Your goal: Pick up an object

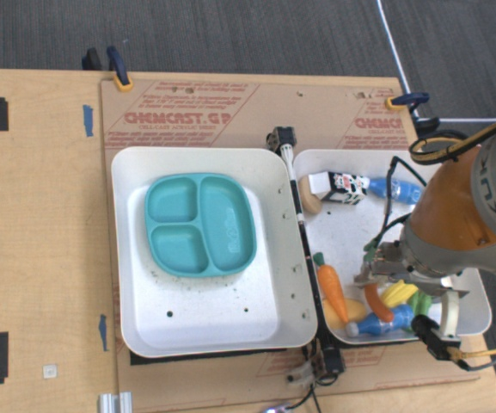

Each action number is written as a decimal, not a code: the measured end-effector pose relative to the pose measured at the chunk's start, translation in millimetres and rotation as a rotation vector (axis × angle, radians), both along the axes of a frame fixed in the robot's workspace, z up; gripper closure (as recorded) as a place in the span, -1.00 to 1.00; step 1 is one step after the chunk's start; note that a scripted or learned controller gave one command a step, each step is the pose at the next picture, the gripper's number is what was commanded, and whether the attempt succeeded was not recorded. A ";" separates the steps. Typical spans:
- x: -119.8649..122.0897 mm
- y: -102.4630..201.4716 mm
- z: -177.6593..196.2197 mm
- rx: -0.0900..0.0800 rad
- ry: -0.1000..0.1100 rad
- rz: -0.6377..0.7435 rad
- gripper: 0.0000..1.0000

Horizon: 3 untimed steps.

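Orange carrot (332, 291) lies in the right bin (351, 231), near its left wall, beside a heap of toys (389, 310). The hand (383, 269) hangs over that heap; its grip I cannot tell. Best to descend squarely on one toy, clear of its neighbours.

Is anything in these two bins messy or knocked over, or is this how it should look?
Nothing looks broken or spilled. The left bin holds a teal divided plate lying flat, slightly turned. In the right bin, toys sit jumbled: a carrot among a pile by the front wall, a small bottle lying on its side.
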<state>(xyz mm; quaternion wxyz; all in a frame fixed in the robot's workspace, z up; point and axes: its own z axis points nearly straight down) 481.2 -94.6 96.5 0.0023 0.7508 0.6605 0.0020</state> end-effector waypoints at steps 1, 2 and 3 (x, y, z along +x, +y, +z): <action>21.4 72.4 87.9 0.002 0.007 -0.223 1.00; 21.3 72.2 87.9 0.001 0.007 -0.223 -1.00; -1.0 35.0 87.9 0.001 0.009 0.214 -1.00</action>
